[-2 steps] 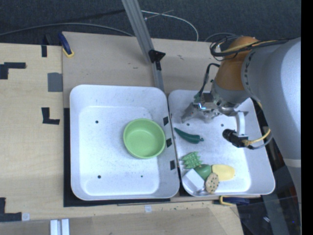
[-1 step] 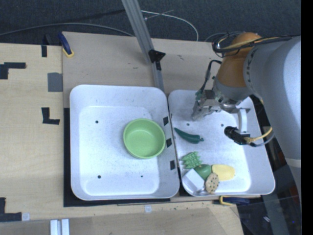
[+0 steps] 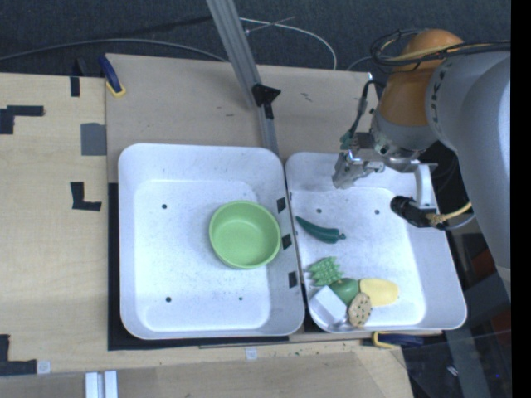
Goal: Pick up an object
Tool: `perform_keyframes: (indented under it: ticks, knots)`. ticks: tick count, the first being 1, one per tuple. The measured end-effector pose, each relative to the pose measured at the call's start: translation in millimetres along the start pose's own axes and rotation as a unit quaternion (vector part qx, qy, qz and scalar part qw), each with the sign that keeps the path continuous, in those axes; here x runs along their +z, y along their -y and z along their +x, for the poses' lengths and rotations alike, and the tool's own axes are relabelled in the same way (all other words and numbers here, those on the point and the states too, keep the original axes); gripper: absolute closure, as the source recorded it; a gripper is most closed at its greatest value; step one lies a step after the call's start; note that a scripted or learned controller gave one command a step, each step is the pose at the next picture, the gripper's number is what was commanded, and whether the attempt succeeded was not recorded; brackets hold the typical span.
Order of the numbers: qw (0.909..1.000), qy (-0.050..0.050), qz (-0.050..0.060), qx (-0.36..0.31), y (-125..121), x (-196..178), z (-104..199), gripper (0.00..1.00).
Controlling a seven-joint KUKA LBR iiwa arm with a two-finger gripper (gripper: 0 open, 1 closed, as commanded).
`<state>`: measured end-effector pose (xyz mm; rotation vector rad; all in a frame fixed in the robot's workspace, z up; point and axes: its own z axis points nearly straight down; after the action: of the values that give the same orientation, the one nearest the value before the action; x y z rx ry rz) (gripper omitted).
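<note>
Two white bins sit side by side on the desk (image 3: pixel 191 114), touching along their shared middle rim. The left bin (image 3: pixel 141 247) holds one item: a green bowl (image 3: pixel 245 235), upright, right of that bin's centre and near the shared rim, with bare floor on its left, far and near sides. The right bin (image 3: pixel 431 280) holds five items. One dark green pepper-like piece (image 3: pixel 320 230) lies alone near the shared rim, apart from the rest. Four sit clustered in the near corner: one light green ridged piece (image 3: pixel 324 269), one white block (image 3: pixel 328 305), one yellow oval piece (image 3: pixel 379 291), and one speckled tan round piece (image 3: pixel 359 309); these touch or overlap, and the white block and tan piece lie close to the near rim. The far half of the right bin is open floor. The tool (image 3: pixel 347 172) hangs over the far-left part of that bin, above bare floor, with nothing seen in it; cannot tell whether it is released or clenched.
</note>
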<state>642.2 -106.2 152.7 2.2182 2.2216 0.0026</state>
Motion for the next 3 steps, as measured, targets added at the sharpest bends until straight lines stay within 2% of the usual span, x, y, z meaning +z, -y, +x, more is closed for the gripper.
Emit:
perform_keyframes:
  ticks: [1, 3]
  knots:
    - [1.0000, 0.000, -0.001, 0.000, -1.2, -52.4, 0.2, 1.00]
    - [1.0000, -0.001, 0.002, -0.003, 6.7, -68.7, 120.4, 1.00]
